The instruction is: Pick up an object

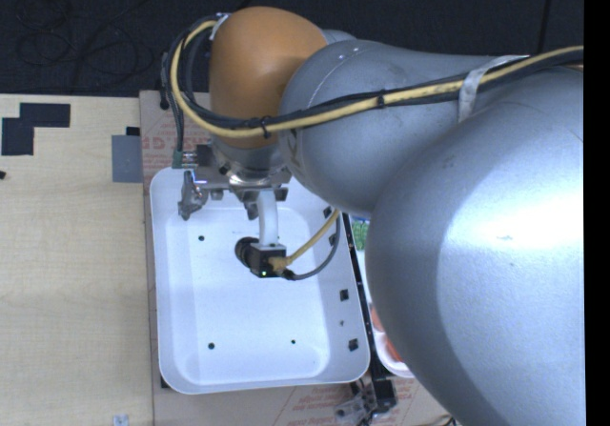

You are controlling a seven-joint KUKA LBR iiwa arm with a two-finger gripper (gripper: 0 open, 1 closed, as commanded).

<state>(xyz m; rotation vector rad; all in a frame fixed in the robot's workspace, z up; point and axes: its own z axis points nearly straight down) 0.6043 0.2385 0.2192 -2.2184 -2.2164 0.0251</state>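
The gripper is hanging over the far part of the left bin, with its two fingers standing apart and holding nothing. In the right bin, which the grey arm is mostly covering, a green object and a reddish object are showing at the edge

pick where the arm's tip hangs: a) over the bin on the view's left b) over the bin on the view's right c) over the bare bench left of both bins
a: the arm reaches in from the view's right and its tip ends above the white floor of the left bin, inside its rim.
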